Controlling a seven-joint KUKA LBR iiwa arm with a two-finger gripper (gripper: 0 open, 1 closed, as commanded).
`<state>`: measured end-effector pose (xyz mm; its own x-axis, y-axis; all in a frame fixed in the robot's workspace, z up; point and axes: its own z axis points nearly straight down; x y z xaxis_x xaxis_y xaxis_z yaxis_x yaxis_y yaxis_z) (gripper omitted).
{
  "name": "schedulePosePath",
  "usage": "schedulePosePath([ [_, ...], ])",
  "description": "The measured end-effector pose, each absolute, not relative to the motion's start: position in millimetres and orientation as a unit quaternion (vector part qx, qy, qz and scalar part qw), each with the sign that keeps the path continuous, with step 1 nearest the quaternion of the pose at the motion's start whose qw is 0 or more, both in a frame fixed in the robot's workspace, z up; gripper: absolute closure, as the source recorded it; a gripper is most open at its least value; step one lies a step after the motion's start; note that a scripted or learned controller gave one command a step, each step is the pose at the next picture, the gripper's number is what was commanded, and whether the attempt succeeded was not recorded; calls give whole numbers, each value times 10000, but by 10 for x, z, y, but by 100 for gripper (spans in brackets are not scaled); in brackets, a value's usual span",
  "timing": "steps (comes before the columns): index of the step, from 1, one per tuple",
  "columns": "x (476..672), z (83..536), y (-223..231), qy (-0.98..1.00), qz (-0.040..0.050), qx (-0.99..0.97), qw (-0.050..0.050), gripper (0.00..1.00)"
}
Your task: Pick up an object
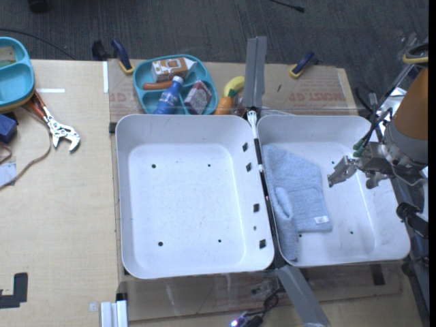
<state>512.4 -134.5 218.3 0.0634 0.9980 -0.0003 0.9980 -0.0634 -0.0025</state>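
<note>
Hovering over the right bin [381, 247], my claw [343, 172] sat at the arm's tip, and I could not tell whether it was spread or pressed together; nothing showed between its tips. Just left of the claw and slightly below it, a grey towel [294, 195] lay folded against that bin's left wall. Farther left of the claw, the left bin [136, 264] stood alongside.

A pale grey-blue folded cloth [298, 199] lay flat, slightly rumpled, along the left side of the right bin [368, 247].
</note>
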Motion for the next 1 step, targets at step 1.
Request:
schedulePosePath([
  [1,4845,966,-1789,-6487,6,-7610,9,0],
])
